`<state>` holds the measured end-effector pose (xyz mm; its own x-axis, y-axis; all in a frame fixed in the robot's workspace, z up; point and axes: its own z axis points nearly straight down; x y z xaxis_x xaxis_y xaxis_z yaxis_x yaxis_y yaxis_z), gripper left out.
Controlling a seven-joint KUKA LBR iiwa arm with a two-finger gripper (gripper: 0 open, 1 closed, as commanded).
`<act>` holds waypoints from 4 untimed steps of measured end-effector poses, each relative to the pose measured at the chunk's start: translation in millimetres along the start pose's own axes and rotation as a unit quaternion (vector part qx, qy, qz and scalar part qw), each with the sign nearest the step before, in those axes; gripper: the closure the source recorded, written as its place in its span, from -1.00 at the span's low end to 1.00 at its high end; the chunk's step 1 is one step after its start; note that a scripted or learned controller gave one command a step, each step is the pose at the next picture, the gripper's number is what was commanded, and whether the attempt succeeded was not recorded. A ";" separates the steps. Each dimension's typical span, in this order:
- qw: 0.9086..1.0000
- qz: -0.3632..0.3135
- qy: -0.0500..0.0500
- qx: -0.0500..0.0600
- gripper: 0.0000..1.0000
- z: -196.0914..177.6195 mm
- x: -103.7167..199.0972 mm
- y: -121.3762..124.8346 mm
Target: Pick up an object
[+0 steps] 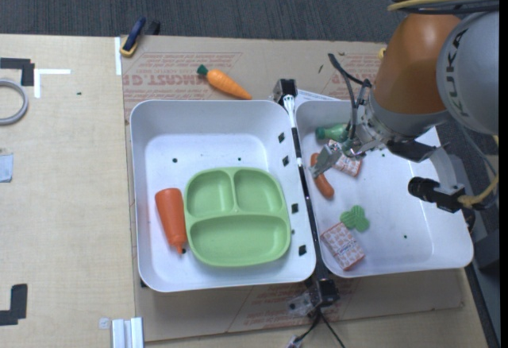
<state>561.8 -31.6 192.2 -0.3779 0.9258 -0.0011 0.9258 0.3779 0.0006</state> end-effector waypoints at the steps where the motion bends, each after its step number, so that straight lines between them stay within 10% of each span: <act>1: 1.000 0.000 0.000 0.000 -1.00 0.0 0.0 0.0; 2: 0.979 -0.204 0.000 0.000 -1.00 -0.3 12.8 3.8; 3: 0.978 -0.208 0.000 0.000 -1.00 0.0 61.3 8.0; 4: 0.905 -0.426 0.000 -0.001 -1.00 -0.4 63.8 -11.9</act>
<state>526.8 23.0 192.6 -0.9543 0.2988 -0.0019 0.2988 0.9543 0.0007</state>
